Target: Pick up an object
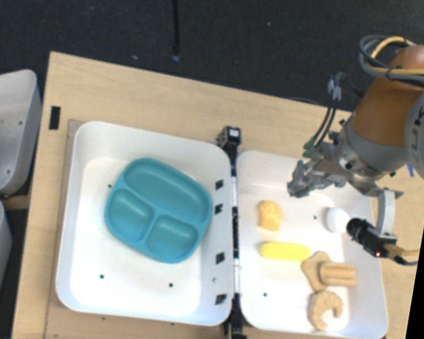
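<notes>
Objects for picking number five, all in the right bin, lower right of the frame: one yellow banana, one orange lump, one white egg, one tan block, one croissant. One teal divided plate fills the left bin on the counter. At upper right the end effector hovers above the right bin's top edge, holding nothing visible; whether it is apart or together I cannot tell.

The left bin held a teal divided plate near its centre. The right bin held a yellow lump, a yellow bar, a white ball, a tan block and a croissant near its front right corner. The gripper hung over that bin's back edge.
</notes>
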Robot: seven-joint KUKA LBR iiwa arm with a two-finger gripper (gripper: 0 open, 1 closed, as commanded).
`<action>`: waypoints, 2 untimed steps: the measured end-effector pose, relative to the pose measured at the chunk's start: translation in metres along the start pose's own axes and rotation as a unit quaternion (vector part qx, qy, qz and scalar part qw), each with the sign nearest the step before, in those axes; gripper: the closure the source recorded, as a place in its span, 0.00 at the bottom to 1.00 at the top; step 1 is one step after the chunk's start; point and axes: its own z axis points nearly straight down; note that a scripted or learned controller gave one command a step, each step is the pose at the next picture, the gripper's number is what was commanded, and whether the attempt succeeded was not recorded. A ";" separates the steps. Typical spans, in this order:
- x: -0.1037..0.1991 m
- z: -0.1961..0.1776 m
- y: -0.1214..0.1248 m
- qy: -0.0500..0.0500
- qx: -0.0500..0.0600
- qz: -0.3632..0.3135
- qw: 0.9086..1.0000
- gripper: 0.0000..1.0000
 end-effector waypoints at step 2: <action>0.098 0.008 0.006 0.000 0.002 0.001 1.000 1.00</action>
